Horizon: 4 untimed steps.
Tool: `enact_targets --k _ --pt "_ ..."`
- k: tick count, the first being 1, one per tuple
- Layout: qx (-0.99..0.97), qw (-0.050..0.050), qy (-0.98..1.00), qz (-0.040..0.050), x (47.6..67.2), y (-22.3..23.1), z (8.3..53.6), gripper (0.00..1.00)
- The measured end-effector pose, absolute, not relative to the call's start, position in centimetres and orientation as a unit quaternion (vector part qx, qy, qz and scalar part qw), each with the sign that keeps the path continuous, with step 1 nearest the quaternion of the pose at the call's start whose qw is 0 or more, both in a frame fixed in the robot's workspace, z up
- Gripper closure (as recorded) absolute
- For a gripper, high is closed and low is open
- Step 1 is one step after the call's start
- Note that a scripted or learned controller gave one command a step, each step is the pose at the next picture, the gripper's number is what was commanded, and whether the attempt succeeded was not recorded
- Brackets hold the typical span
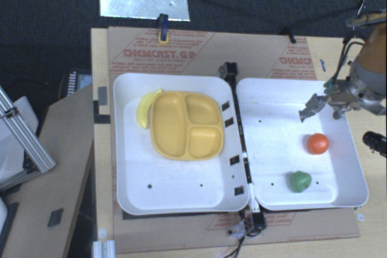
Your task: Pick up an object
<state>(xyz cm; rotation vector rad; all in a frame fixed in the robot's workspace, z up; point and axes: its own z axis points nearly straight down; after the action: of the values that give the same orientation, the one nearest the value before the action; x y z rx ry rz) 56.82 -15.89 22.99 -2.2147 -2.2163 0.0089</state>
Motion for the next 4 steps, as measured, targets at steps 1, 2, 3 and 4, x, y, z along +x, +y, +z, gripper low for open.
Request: enact_targets --k 1,2,3,4 --pt "-0.706 -0.001 -0.708 -0.0003 57.1 -15.9 23.6 0.00" --pt "-0.707 0.001 -0.708 0.0006 57.0 -15.6 19.4 0.00" --pt "-0.707 0.001 -0.707 0.0010 57.4 -16.5 14.1 0.00" --pt "-0.707 0.002 -0.707 0.0008 57.3 -16.5 8.9 0.00"
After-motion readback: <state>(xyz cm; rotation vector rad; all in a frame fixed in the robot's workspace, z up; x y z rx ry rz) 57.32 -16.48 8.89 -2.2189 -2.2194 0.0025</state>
